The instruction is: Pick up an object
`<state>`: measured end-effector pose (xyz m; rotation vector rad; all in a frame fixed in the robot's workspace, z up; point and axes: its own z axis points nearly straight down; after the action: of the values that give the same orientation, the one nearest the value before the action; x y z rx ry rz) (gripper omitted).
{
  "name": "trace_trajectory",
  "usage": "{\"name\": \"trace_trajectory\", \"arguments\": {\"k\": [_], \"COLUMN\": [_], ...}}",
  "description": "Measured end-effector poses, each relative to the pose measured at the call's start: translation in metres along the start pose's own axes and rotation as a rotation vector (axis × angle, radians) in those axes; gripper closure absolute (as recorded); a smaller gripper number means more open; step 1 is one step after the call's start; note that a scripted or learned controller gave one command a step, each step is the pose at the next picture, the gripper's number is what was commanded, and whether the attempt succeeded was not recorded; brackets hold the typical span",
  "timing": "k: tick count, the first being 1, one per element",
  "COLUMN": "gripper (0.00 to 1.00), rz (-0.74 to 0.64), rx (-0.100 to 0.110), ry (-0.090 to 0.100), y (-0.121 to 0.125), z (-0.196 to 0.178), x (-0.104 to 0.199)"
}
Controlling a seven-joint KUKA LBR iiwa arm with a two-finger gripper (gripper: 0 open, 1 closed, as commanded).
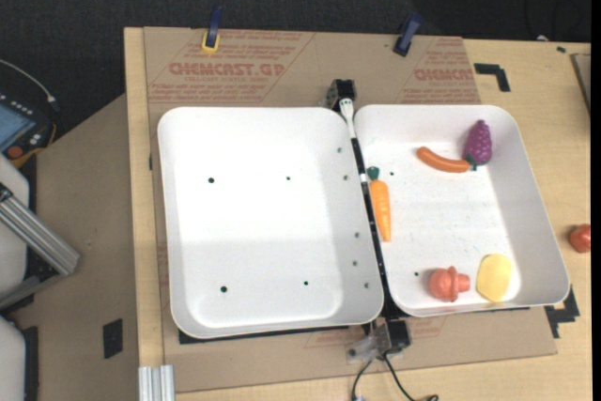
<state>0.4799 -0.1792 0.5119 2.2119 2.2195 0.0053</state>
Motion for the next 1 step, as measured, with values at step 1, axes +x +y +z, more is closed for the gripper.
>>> {"name": "trace_trajectory", "arguments": {"k": [1], "gripper": [0.00], "rz": [-0.001], "rx": [0.001], "ry": [0.002], "y": [0.0005], "z": [-0.0251], "x": [0.0644]}}
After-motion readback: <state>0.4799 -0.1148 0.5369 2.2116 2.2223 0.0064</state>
